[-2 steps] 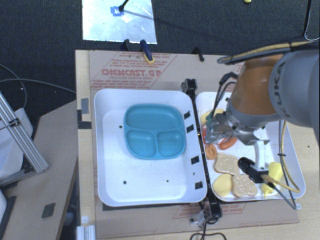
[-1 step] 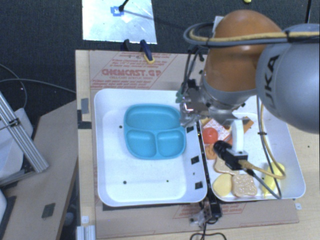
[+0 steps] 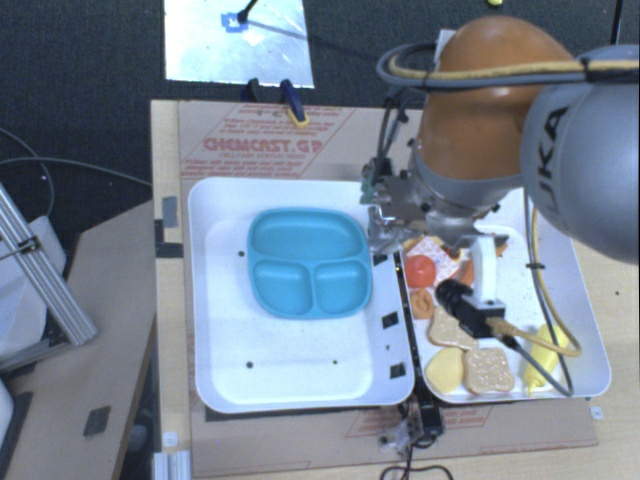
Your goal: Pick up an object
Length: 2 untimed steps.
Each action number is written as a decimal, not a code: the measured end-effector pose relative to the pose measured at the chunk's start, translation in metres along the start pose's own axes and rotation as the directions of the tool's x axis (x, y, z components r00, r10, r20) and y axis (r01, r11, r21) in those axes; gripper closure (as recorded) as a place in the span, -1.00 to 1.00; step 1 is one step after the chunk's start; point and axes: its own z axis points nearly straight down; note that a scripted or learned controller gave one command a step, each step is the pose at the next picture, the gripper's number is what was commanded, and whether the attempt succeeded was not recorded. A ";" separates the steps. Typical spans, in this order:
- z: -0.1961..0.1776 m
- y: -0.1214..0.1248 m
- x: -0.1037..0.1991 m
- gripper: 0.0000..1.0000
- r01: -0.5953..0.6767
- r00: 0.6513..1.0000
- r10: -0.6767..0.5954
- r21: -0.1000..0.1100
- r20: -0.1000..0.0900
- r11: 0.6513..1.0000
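Note:
The right white bin (image 3: 590, 353) holds several toy foods. Among them are a red tomato (image 3: 420, 268), an orange round piece (image 3: 421, 302), a tan toast slice (image 3: 488, 370), a pale yellow disc (image 3: 445, 368) and a yellow banana (image 3: 552, 344). A white upright piece (image 3: 484, 266) stands behind the tomato. My gripper (image 3: 385, 226) hangs over the wall between the two bins, just up and left of the tomato. The arm's wrist hides the back of the right bin.
The left white bin (image 3: 225, 368) carries a blue divided plate (image 3: 308, 262) toward its back. A cardboard sheet (image 3: 262, 140) lies under and behind both bins. A shiny metal sheet (image 3: 237, 26) sits at the far back.

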 end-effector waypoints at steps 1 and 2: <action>0.000 0.000 0.000 -1.00 0.000 1.000 0.000 0.001 0.001 1.000; -0.209 0.004 0.038 -1.00 0.001 1.000 -0.001 -0.016 -0.005 1.000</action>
